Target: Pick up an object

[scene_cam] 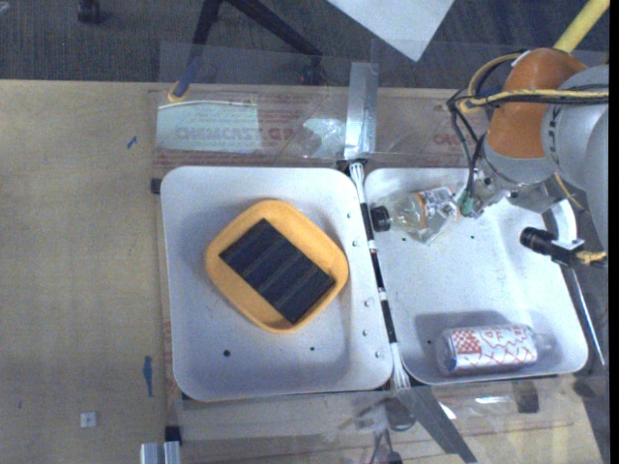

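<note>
A small clear plastic bottle [416,212] with a black cap lies on its side in the right bin's [484,288] far left corner. A red-and-white patterned can [488,346] lies on its side near that bin's front edge. In the left bin [193,346] rests a yellow rounded-square object [277,264] with a dark ribbed panel on top. The arm, with its orange band [527,104], comes in from the upper right. My gripper [479,198] is low over the right bin's far side, right beside the bottle's base end.
A black fitting with a yellow tip [551,245] sticks out from the arm over the right bin's right side. A metal bracket [360,114] stands behind the gap between the bins. Bare bin floor lies between the bottle and the can.
</note>
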Tool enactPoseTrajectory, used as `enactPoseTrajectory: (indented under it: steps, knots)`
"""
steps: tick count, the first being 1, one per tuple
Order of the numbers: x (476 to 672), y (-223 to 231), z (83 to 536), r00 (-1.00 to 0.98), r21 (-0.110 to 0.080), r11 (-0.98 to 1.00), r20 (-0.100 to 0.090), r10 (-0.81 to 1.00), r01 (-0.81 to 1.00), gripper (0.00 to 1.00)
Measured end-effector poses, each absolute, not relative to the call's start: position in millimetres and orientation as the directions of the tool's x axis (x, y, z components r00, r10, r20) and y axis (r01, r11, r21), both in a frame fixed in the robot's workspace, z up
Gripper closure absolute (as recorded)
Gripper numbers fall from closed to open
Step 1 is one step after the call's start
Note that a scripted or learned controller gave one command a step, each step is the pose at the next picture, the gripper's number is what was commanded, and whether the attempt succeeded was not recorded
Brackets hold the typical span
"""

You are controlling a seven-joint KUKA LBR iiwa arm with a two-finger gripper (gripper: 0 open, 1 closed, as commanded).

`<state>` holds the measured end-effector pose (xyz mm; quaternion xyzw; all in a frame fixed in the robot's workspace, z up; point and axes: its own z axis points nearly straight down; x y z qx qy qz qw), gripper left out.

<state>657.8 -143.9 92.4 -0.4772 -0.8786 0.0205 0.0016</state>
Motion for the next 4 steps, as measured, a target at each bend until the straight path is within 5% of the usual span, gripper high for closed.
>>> enactPoseTrajectory:
  steps: [2, 4]
  knots:
    - [654.8, -143.5, 85.8, -0.428, -0.044, 0.427, -0.008, 0.904, 0.903, 0.00]
    - [658.1, -142.3, 89.6, -0.566, -0.039, 0.565, -0.021, 0.824, 0.824, 0.00]
